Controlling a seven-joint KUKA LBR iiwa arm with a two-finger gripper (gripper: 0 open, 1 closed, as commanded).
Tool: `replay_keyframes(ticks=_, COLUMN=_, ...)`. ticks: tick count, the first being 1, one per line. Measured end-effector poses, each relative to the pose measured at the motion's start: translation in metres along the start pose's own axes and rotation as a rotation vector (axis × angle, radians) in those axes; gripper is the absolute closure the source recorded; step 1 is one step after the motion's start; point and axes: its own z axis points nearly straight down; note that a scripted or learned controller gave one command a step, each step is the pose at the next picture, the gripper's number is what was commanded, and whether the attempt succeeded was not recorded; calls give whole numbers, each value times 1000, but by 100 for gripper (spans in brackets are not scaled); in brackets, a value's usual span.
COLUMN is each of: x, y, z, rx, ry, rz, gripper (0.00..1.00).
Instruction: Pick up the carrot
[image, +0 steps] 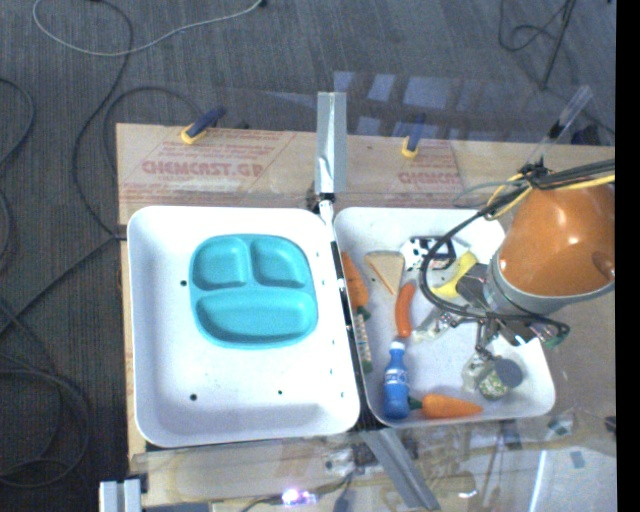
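Observation:
An orange carrot (447, 406) with a small green stub lies flat at the front edge of the right bin (530, 400). A second slim orange carrot-like piece (404, 309) lies lengthwise in the middle of that bin. A third (352, 284) rests against its left wall. My gripper (489, 352) hangs below the orange wrist band (555, 240), over the bin's right part. It is above a grey-green lump (489, 379) and up and to the right of the front carrot, apart from it. Nothing orange sits at its tip.
A blue bottle (396, 381) stands just left of the front carrot. A beige wedge (386, 269), a yellow piece (456, 277) and a black-and-white item (424, 248) lie at the back of the right bin. The left bin (160, 390) holds a turquoise divided plate (254, 289). Cables loop near the wrist.

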Motion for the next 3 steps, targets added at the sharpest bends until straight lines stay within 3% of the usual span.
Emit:
replay_keyframes(ticks=1, x=0, y=0, z=0, rx=0, ry=0, rz=0, gripper=0)
replay_keyframes(ticks=2, x=-35, y=-15, z=57, rx=8, ry=-7, rz=-35, gripper=0)
replay_keyframes(ticks=3, x=-103, y=28, z=-38, rx=1, ry=-4, rz=-181, gripper=0)
